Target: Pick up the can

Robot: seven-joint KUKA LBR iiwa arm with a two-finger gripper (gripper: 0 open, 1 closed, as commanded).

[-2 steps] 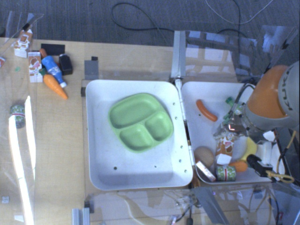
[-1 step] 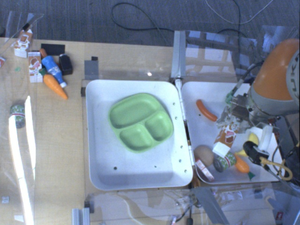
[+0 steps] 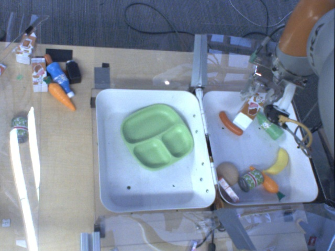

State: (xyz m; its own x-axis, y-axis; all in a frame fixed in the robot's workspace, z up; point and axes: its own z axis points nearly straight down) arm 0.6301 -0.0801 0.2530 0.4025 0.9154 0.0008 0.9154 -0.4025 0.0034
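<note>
Right bin point(image 3: 311, 190), contents and status. Item sought: the can point(image 3: 252, 180), small, green-labelled, lying on its side near the bin's front edge, untouched and not yet lifted. Touching it on the side toward the bin's right wall: a toy carrot point(image 3: 269, 184); just beside it toward the left wall: a brownish potato-like lump point(image 3: 226, 171); behind the carrot, a banana point(image 3: 278, 162). Toward the bin's back: a sausage point(image 3: 231, 123), a small carton point(image 3: 247, 114) and a green block point(image 3: 270, 128). My claw point(image 3: 263, 90) hangs over the back of this bin, above the carton and well apart from the can; whether it is released or clenched I cannot tell, since cables and bracket clutter it, and I see nothing held in it. Progress, as I judge it: nothing of the pick is done. Remaining: travel to the bin's front, descend over the can, close, lift.
</note>
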